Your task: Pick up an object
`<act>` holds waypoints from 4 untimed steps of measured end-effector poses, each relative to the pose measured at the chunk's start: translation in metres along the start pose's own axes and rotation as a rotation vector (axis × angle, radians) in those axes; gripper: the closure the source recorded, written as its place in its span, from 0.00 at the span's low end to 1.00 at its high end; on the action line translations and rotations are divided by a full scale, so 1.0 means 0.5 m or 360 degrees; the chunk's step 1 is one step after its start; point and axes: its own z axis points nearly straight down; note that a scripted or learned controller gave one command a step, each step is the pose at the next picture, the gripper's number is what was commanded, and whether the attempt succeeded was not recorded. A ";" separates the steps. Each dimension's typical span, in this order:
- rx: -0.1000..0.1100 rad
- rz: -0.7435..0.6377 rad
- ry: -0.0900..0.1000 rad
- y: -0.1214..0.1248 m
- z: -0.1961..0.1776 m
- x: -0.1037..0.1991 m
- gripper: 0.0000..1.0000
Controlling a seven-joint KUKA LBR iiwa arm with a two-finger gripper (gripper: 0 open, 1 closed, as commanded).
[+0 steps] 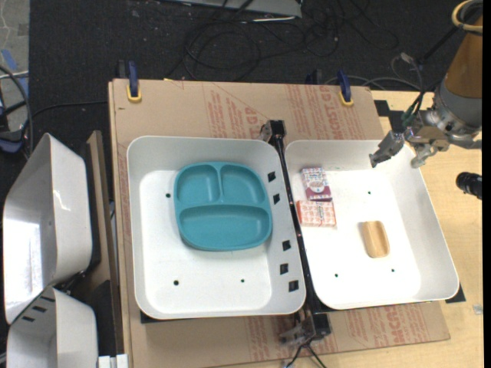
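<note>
1. The desk point(253, 102) – a brown board – carries two white bins side by side.
2. The left bin point(153, 282) holds a teal tray point(222, 205) with three compartments, lying flat near the middle.
3. The right bin point(414, 274) holds the smaller things: two packets and a block.
4. The arm point(468, 67) reaches in from the right, and its end effector point(403, 150) hangs over the right bin's far corner with fingers apart, holding nothing, well apart from every object.
5. The packets point(316, 198) lie touching each other along the bin's left wall. They look light and thin with a slick wrapper, so a grip would likely slip or crush.
6. The tan block point(374, 239) lies alone on bare floor nearer the middle – probably the easiest pick. It looks light, stiff and matt; I would close across its short width, fingers straddling the long sides.
</note>
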 end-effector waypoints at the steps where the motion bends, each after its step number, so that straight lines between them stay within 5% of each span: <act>1: -0.0021 -0.0005 -0.0004 0.005 -0.017 0.002 0.00; 4: -0.0015 -0.0003 -0.0003 0.018 0.295 -0.011 0.00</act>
